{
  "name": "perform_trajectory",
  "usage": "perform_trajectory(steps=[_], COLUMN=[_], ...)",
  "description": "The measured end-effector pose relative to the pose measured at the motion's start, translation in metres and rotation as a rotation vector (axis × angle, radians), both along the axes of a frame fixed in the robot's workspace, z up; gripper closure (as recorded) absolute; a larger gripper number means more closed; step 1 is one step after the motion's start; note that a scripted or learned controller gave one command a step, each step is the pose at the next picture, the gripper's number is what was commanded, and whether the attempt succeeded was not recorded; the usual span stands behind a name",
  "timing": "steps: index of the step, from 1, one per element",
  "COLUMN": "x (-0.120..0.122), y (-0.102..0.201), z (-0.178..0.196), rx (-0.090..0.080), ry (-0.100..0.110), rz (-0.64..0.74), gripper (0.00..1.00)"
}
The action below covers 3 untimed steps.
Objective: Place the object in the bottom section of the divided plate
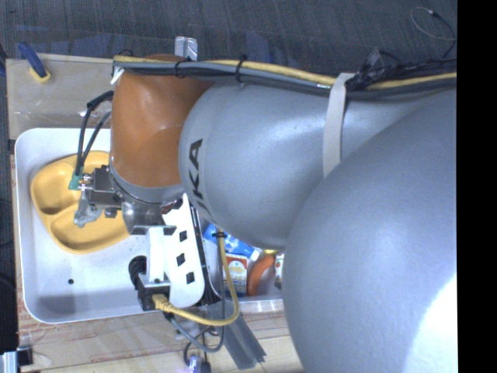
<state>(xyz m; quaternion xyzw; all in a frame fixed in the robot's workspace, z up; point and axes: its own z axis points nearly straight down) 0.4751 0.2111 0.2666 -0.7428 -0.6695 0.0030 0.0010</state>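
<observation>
A yellow divided plate (58,200) lies in the left part of the white bin (46,301). Two of its rounded sections show, one at the upper left and one lower down; the rest is hidden under the arm. My gripper (93,202) hangs over the plate's right side, below the orange wrist band (151,130). Its tip is small and dark against the plate, and I cannot make out any object in it.
The grey arm covers most of the view and hides the right bin. Under it, blue and orange packaged items (245,266) peek out near the bin's front wall. A yellow cable (194,317) loops by the wooden bench edge.
</observation>
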Motion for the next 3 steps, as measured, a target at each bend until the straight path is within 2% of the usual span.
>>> perform_trajectory(steps=[1,2,3], x=[0.000,0.026,0.009], y=[0.001,-0.023,-0.059], z=[0.009,-0.003,0.099], rx=[-0.001,0.001,0.001], ry=[0.004,0.001,-0.005], rz=[0.007,0.101,-0.222], gripper=[1.00,1.00,1.00])
